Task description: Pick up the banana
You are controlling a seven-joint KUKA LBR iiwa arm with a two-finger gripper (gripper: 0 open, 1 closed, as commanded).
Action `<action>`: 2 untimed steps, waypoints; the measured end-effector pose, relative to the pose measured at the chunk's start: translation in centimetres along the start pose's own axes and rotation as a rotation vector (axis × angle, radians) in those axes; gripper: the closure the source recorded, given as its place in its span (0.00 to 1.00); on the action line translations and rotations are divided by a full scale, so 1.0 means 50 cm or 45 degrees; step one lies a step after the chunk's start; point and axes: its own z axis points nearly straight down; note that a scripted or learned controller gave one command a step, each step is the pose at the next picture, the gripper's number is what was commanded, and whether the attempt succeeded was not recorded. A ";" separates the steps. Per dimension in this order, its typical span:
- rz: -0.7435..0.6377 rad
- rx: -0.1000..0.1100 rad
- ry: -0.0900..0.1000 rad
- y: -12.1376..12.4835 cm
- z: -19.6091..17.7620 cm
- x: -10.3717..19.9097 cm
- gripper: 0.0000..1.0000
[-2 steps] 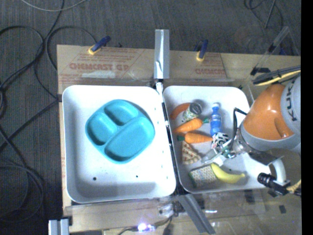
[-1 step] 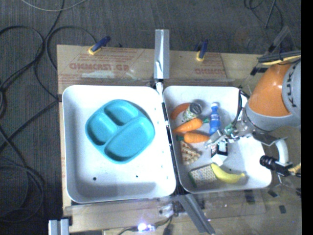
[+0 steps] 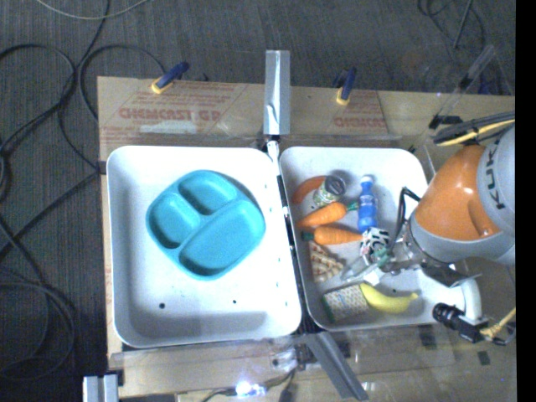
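The banana (image 3: 387,300) is lying flat near the front edge of the right bin (image 3: 419,167), just beside a ridged grey-green piece (image 3: 345,301) on its left and below a waffle (image 3: 327,262), two carrots (image 3: 328,216) and a blue bottle (image 3: 366,205). The gripper (image 3: 368,264) is hovering just above the banana's left end with the grey and orange arm (image 3: 461,203) reaching in from the right, and whether it is spread or closed I cannot tell. The left bin (image 3: 126,308) is holding a blue divided plate (image 3: 206,223), and both bins are sitting on the tabletop (image 3: 209,111).
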 end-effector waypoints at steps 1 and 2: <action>0.337 -0.014 -0.002 0.005 0.018 -0.006 0.00; 0.630 -0.020 -0.005 0.013 0.017 0.019 0.00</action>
